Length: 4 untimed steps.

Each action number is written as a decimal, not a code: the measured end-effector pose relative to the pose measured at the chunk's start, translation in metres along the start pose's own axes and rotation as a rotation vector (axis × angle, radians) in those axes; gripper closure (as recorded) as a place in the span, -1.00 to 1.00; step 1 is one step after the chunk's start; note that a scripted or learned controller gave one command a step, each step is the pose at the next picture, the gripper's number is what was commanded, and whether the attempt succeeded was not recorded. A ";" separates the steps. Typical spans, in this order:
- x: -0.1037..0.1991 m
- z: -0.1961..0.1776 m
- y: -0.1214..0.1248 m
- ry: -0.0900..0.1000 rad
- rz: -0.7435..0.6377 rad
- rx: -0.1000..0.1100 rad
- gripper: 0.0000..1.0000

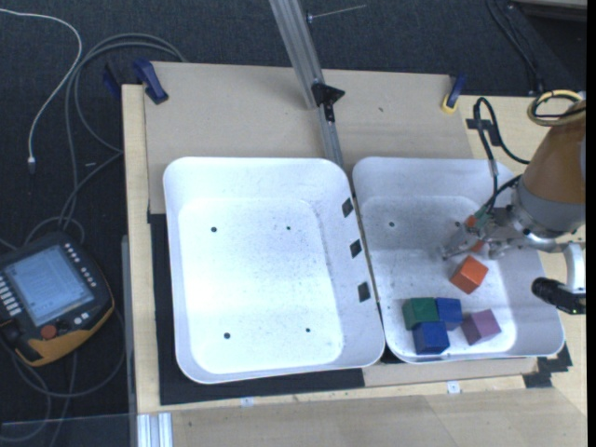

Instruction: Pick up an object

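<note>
End effector point(466, 241) above tilted orange block point(469, 274).

Matt wooden bench point(242, 110) — glossy white plastic bins point(186, 180).

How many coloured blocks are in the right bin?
5, all in the right bin: an orange block just below the gripper; a green block, two blue blocks and a purple block clustered near the front edge. The arm may hide others.

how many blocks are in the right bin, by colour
orange block: 1
green block: 1
blue blocks: 2
purple block: 1
total: 5, all in the right bin
</note>
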<state>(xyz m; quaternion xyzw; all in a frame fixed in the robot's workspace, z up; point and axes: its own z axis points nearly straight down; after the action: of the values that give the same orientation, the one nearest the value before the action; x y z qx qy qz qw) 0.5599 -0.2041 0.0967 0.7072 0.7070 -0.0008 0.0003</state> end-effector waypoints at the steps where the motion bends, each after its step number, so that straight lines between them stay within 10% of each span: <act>1: 0.040 -0.003 -0.072 0.007 0.000 0.006 -1.00; 2: 0.020 -0.004 0.014 -0.001 -0.004 -0.008 -1.00; 3: -0.009 -0.034 0.044 -0.002 -0.002 -0.008 -1.00; 4: -0.008 -0.044 0.043 -0.001 -0.004 -0.005 1.00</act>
<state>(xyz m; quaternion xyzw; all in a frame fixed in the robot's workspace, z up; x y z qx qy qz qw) 0.6032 -0.2117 0.1404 0.7059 0.7083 0.0006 0.0027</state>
